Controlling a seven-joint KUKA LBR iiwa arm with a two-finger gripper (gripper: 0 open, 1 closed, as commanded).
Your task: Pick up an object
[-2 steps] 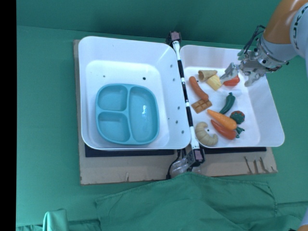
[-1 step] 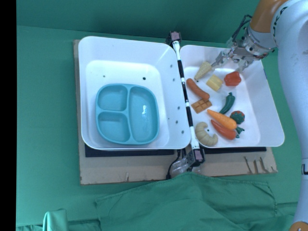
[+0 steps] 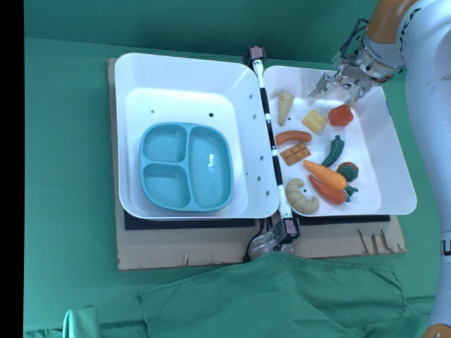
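The arm [image 3: 430, 97] reaches in from the right, bent down at the orange-banded wrist over the far corner of the right bin [image 3: 394, 182]. The left bin [image 3: 134, 72] holds a blue plate [image 3: 187, 166]. The hand [image 3: 337, 90] hangs above the right bin's far end, its fingers [image 3: 317, 90] spread apart, nothing between them. Just beside it lie a red pepper [image 3: 340, 115] and a yellow block [image 3: 313, 120]; nearer sit a carrot [image 3: 325, 174] and croissant [image 3: 301, 196].

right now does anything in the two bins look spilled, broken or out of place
Nothing stands out. The toy foods lie loose but all inside the right bin, the blue divided plate sits flat in the left bin, and the gripper hangs over the right bin's far edge, holding nothing.
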